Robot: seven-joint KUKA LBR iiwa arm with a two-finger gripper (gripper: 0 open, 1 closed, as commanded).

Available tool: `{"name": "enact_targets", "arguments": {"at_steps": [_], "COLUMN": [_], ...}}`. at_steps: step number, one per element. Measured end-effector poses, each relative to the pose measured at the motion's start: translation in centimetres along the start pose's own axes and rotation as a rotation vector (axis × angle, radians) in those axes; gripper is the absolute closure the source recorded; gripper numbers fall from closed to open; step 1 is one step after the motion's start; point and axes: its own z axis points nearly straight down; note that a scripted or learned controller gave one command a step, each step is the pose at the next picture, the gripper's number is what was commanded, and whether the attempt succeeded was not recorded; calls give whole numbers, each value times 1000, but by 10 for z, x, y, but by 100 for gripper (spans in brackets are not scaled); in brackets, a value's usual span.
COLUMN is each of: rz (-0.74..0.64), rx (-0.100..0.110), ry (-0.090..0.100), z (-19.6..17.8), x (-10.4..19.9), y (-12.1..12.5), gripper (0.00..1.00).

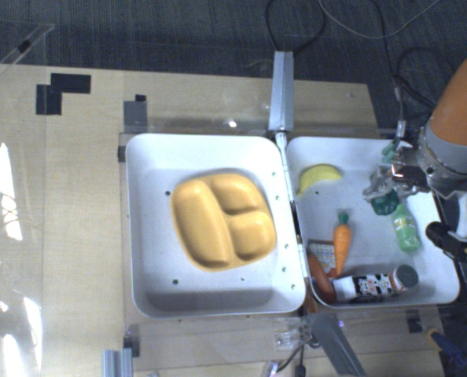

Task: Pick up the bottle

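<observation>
Hovering over the right bin point(446, 289), the gripper point(387, 185), finger state unclear, nears the green bottle point(402, 226), needing descent and closure.

The right white bin point(446, 289) is crowded: a green plastic bottle point(405, 230) lies by its right wall, an orange toy carrot point(341, 244) mid-bin, a dark-capped white bottle point(375, 285) along the front, a yellow banana piece point(318, 176) at the back. Bare floor shows between carrot and green bottle.

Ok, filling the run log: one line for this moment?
gripper over green bottle | right bin | no grasp seen | carrot untouched
</observation>
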Motion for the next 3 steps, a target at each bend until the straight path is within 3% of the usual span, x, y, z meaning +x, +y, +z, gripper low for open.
{"name": "enact_targets", "arguments": {"at_steps": [1,2,3], "rz": [355,577,947], "rx": [3,0,2], "ry": [0,0,-2], "z": [-1,-29,-39], "x": [-15,37,52], "y": [-32,-36,-49], "gripper": [100,100,100]}}
